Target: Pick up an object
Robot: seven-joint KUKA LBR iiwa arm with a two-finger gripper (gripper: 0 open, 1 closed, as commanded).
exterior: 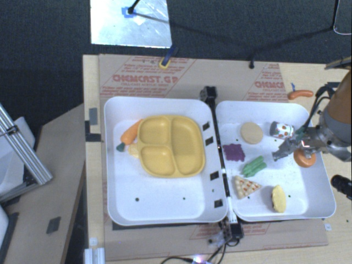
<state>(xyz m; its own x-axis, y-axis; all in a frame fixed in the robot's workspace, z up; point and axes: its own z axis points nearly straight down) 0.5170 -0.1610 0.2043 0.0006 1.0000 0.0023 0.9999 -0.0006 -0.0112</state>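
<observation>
My gripper (284,149) hangs over the right part of the right bin (319,205), reaching in from the right. A small white and red can-like toy (281,130) lies just above it. An orange round piece (304,159) sits right beside the gripper's body. To its left lie a tan round cookie (252,132), a purple grape bunch (235,152) and a green vegetable (253,165). Nearer the front are a pizza slice (246,186) and a yellow piece (279,198). Nothing is visibly held.
The left bin (118,202) bears a yellow divided plate (168,146) with a carrot (130,132) at its left edge. A black divider (215,153) runs between the bins. An orange sausage-like item (300,94) lies on the cardboard behind the right bin.
</observation>
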